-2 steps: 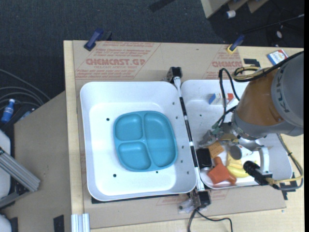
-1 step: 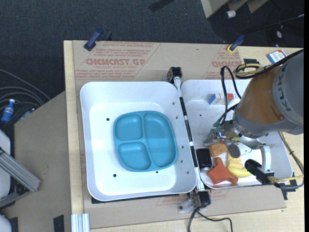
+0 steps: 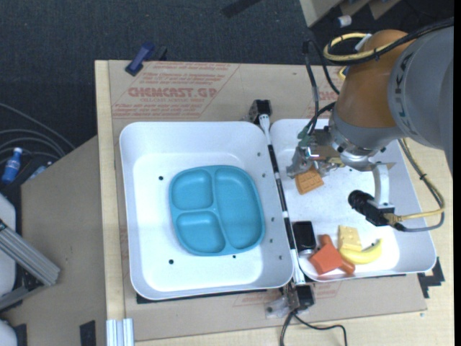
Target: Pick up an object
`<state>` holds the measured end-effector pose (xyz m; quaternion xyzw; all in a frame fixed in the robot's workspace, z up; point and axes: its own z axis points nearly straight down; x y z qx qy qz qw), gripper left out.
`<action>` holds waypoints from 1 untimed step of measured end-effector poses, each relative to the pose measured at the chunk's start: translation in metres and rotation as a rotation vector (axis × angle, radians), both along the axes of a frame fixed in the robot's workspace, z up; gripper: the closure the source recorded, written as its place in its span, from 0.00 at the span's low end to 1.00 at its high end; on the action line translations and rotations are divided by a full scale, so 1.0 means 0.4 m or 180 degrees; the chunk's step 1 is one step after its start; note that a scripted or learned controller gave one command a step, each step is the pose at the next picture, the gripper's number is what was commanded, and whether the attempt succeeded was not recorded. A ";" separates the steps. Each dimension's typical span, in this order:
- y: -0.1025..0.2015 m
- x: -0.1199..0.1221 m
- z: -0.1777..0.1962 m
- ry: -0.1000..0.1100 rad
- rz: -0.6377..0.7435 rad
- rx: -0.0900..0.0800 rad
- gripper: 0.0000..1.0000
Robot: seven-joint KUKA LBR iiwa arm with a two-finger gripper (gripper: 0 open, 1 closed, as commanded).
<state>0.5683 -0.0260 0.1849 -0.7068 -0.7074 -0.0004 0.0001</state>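
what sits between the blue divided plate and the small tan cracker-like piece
In the camera view, the white rims of the two bins, between blue divided plate and tan cracker-like piece.

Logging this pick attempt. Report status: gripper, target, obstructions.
Gripper low in right bin, over tan block; grasp unconfirmed. Banana, orange piece, black item grouped at near end. Blue divided tray in left bin.

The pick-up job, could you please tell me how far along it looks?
Done: the arm has reached into the right bin. In hand: the pincer sits right over the tan block, but whether it grips it is unclear. Left: lifting something; the banana and orange piece lie untouched.
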 end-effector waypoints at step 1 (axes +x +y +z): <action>0.076 -0.204 0.176 0.0010 -0.0001 0.0001 1.00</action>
